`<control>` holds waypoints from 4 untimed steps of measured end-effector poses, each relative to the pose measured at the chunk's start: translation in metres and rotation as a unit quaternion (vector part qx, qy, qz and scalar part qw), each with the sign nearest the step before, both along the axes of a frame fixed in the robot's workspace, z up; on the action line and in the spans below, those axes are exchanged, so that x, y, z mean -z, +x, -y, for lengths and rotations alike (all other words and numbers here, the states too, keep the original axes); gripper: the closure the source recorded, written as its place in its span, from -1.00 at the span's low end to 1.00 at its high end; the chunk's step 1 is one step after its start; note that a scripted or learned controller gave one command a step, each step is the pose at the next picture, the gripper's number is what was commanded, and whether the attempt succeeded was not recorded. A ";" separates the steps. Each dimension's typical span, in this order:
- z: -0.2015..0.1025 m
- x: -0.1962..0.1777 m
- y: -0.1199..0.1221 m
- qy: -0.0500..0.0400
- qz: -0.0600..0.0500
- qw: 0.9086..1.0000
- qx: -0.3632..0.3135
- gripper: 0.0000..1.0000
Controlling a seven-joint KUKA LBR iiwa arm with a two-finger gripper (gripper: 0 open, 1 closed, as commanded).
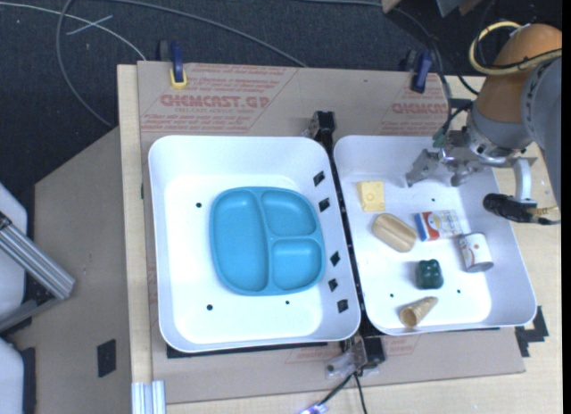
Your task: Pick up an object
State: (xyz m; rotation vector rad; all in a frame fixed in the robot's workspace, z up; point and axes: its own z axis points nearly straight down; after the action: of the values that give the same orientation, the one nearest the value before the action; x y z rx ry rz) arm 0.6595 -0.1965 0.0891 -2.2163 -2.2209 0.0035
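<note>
Your gripper (437, 169) hung over the back of the right bin (508, 301), its two fingers spread wide with nothing between them. Below it in that bin lay a yellow block (371, 194), a tan bread roll (393, 231), a small carton (440, 224), a can (474, 251), a dark green piece (429, 272) and a cone (417, 311). The left bin (178, 225) held a blue divided plate (267, 240).

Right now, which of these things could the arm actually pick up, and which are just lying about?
For the job: gripper, yellow block, bread roll, small carton, can, green piece, cone.

Lying about: blue divided plate, blue clamps, cables.
</note>
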 end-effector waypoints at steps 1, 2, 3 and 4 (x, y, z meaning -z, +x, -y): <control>0.000 -0.015 0.002 -0.001 0.003 1.000 -0.001 1.00; 0.003 -0.059 0.001 -0.001 0.004 1.000 0.001 1.00; 0.005 -0.124 0.002 -0.002 0.006 1.000 0.001 1.00; 0.005 -0.156 0.003 -0.001 0.005 1.000 0.001 1.00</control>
State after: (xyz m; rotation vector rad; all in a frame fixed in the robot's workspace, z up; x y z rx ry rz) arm 0.6626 -0.2013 0.2447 -2.2234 -2.2256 -0.0040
